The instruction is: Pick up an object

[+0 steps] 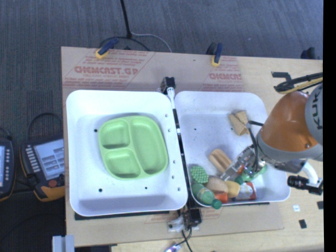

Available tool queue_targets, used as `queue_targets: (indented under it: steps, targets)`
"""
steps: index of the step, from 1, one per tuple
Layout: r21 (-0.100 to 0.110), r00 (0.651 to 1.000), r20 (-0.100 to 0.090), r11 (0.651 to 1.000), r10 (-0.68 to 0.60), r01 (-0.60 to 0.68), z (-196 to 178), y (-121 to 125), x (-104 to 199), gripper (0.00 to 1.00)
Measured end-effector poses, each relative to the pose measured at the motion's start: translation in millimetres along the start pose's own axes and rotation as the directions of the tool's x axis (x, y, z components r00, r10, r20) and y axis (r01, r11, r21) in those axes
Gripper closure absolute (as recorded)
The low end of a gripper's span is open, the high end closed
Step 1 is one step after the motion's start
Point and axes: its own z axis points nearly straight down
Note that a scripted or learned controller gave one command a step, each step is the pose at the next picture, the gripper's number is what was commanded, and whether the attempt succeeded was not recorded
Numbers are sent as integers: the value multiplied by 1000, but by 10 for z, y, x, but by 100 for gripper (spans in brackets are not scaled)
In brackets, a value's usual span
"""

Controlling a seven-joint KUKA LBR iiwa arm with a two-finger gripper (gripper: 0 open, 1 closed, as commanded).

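- Bench [131, 70]: brown board surface with red printed lettering; two clamps on its far edge, one at the left [106, 47] and one nearer the middle [216, 55].
- Left bin [79, 140]: white and shallow, holding a green divided plate [134, 147] with three compartments, lying flat near the bin's centre.
- Right bin [210, 106]: white, touching the left bin along the middle seam. All the loose objects lay in this one.
- Tan block [239, 122]: towards the far right of the right bin, apart from the other things.
- Tan roll-shaped piece [220, 159]: mid-bin, tilted, just beside the gripper.
- Near-edge cluster in the right bin, all packed together and touching: a green round item [198, 174], a green bottle [205, 196] lying on its side, a beige lump [217, 183], a yellow piece [233, 190], and a red-and-white packet [248, 192]. Individual types too small to tell further.
- Arm [289, 130]: entered from the right, with the orange band over the right bin's right side.
- Gripper [242, 166]: low in the right bin, between the tan roll-shaped piece and the near-edge cluster. Whether it was released or clenched, I cannot tell; nothing was clearly seen between its parts.
- Handheld controller [47, 164]: on the floor left of the bench.
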Motion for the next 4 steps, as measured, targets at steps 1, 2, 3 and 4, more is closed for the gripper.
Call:
queue_targets:
  steps: [1,2,3,4]
  targets:
    - [11,1000,-21,1000,-9,10,-570,442,61,100]
    - [-2,983,0,983,-185,185,-2,273,301,100]
    - [14,999,-21,999,34,-33,-550,707,-6,100]
    - [11,992,-22,992,-128,128,-831,170,-227,100]
